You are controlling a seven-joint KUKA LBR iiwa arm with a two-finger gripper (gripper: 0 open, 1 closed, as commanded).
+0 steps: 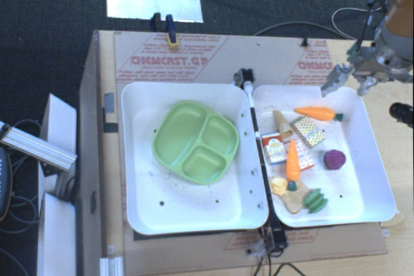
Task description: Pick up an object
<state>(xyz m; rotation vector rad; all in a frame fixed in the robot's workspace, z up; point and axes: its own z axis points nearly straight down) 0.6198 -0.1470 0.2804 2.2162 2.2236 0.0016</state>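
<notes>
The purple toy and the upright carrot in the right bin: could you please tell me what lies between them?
In the camera view, the stretch between the purple toy and the upright carrot is mostly bare white bin floor; only the red-and-white packet's corner edges in beside the carrot.

I see the arm [400, 6] coming in from the upper right of my view, its orange band showing at the frame's edge above the grey wrist. The wrist tilts down and to the left — toward the middle of the view. The gripper [349, 80] hangs below it with its two fingers [334, 79] spread apart, pointing downward. Nothing sits between them — they grip only air.
</notes>
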